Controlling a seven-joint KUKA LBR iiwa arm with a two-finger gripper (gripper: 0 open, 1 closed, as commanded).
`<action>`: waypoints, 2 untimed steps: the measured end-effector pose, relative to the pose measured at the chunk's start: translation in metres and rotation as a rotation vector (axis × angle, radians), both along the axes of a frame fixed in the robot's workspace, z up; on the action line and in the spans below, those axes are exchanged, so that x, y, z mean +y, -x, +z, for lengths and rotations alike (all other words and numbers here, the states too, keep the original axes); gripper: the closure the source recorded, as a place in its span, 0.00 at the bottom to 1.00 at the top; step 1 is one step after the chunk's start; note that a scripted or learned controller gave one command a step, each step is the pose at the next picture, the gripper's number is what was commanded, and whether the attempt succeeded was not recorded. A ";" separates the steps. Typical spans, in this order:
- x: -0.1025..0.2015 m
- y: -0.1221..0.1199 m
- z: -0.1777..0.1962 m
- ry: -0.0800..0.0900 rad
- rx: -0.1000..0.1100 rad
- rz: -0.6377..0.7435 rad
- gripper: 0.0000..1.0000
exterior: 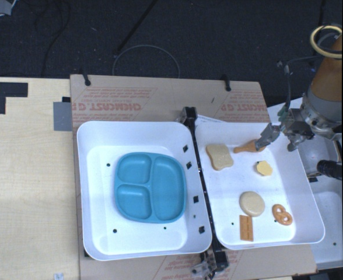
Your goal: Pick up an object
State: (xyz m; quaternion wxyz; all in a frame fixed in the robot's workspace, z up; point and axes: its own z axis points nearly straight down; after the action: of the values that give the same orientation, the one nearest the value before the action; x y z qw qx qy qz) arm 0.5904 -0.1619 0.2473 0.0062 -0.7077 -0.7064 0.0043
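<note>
The right bin (300, 182) holds a tan bread slice (219, 156), a small yellow piece (264, 168), a round beige cookie (252, 203), a pretzel (282, 214) and an orange cracker stick (246, 227). A thin orange-brown piece (245, 148) lies at the bin's far side. My gripper (266, 139) reaches in from the right over the far right part of this bin, and its tip meets the right end of that orange-brown piece. Whether the piece is gripped or only touched is unclear.
A blue divided plate (149, 186) sits in the left bin (95, 139). A black divider (196, 179) runs between the two bins. Both bins rest on a cardboard sheet (160, 98). Cables lie on the dark floor behind.
</note>
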 end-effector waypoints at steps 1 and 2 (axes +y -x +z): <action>0.000 -0.002 0.007 0.002 -0.012 0.002 0.00; 0.000 0.006 -0.039 0.001 -0.008 0.002 0.00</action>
State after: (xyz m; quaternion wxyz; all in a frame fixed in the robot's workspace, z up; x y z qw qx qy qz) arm 0.5848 -0.1615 0.2085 0.0029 -0.7071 -0.7071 0.0019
